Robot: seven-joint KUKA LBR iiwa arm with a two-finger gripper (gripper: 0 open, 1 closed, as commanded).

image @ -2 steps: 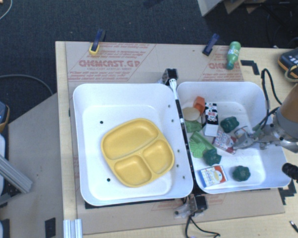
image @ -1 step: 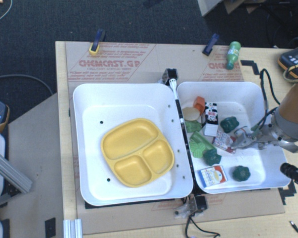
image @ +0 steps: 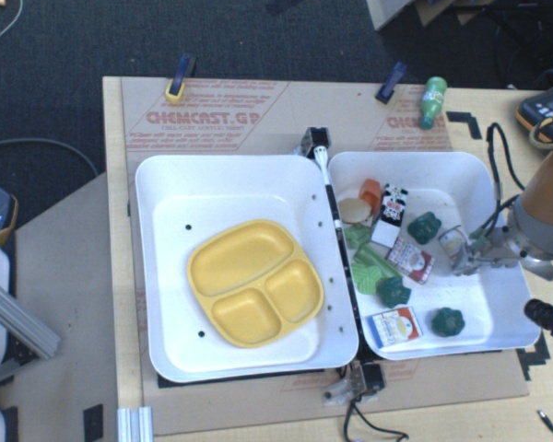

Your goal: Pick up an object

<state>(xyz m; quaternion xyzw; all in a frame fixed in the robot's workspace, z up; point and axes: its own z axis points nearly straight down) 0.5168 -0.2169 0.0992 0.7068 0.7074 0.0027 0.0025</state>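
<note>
The right bin [image: 502, 325] holds several small objects. Among them are an orange piece [image: 370, 192], a black and white box [image: 394, 205], a tan disc [image: 355, 211] and a dark green lump [image: 425, 227]. There is also a red and white packet [image: 410, 258], a flat red and white card [image: 394, 326] and two more dark green lumps [image: 393, 291] [image: 448, 321]. My gripper [image: 464, 254] reaches in from the right and hangs low over the bin's right half, just right of the packet and below a clear plastic piece [image: 450, 238].
The left bin [image: 157, 191] carries a yellow divided plate [image: 254, 282]. A green bottle [image: 432, 101] lies on the board behind the right bin. Clamps [image: 178, 77] [image: 391, 82] sit at the board's far edge. A black divider [image: 332, 215] runs between the bins.
</note>
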